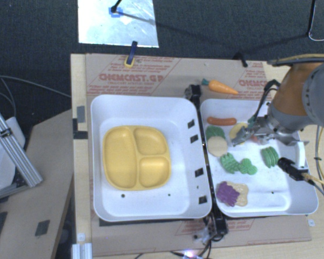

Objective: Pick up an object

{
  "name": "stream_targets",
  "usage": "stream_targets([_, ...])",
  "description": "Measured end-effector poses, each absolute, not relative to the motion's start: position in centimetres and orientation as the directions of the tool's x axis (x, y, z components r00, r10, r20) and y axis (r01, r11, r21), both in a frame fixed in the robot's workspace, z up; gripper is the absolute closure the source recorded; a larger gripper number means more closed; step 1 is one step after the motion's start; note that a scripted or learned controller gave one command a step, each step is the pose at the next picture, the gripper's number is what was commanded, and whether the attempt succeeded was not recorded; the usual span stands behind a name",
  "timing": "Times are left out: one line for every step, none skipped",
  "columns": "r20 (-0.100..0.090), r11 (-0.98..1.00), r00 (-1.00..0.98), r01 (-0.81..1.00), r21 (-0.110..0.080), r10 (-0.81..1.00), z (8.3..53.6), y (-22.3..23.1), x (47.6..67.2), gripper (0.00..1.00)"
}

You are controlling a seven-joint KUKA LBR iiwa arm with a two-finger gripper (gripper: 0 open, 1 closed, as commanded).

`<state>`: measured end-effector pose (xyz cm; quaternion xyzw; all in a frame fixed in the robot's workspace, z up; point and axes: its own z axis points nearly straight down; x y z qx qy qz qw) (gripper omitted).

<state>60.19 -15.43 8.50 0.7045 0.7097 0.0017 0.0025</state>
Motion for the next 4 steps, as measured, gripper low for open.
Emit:
stream_targets([0.0,-0.003,0.003,1.0,-0.002,1.0,8.5,-18.2,51.5,0.0])
stream_targets([-0.001,0.007,-0.007,1.0,0.004,1.0,8.5,-15.4,55.5,0.0])
stream_targets([0.0,0.01,-0.01,1.0,0.009,1.0,8.6,-12.3,63.3,0.0])
stream_targets([-0.001,-0.006,0.006,1.0,-0.006,1.0,8.4,-16.6,53.8,0.0])
